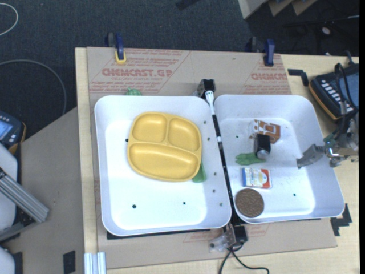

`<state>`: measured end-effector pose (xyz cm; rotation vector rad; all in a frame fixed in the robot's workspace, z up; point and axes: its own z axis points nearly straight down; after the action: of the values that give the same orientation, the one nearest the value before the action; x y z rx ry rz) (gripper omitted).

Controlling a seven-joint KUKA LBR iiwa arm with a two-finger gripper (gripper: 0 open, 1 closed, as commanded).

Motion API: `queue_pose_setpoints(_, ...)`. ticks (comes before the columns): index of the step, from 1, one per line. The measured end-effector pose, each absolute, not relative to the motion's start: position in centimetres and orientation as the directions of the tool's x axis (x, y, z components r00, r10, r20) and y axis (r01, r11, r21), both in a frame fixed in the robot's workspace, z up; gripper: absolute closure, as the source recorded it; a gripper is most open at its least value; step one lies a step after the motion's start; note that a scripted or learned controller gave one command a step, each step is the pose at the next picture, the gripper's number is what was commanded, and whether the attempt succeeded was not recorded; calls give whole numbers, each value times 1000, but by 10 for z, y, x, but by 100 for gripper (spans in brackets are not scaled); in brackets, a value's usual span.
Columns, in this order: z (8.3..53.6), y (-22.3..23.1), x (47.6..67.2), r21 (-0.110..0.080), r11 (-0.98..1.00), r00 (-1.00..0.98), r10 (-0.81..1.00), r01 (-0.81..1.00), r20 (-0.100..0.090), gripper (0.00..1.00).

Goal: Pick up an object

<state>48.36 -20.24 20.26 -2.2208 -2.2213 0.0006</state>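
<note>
Gripper (312,154) at right bin's (319,207) right edge, finger state unclear, nothing visibly held; nearest object, black can (262,145), lies to its left

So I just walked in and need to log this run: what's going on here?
A robot arm reaches in from the right, its gripper low over the right white bin, holding nothing visible. That bin holds a small black cylinder, a round brown disc and a small printed packet. A yellow divided plate sits in the left bin.

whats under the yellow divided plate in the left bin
A green thing pokes out from under the yellow plate at its lower right edge; the rest of it is covered.
</note>
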Motion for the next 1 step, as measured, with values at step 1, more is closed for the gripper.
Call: queue_pose_setpoints(1, 86, -217, 477, -11, 2, -1, 1000, 1000, 12, 0)
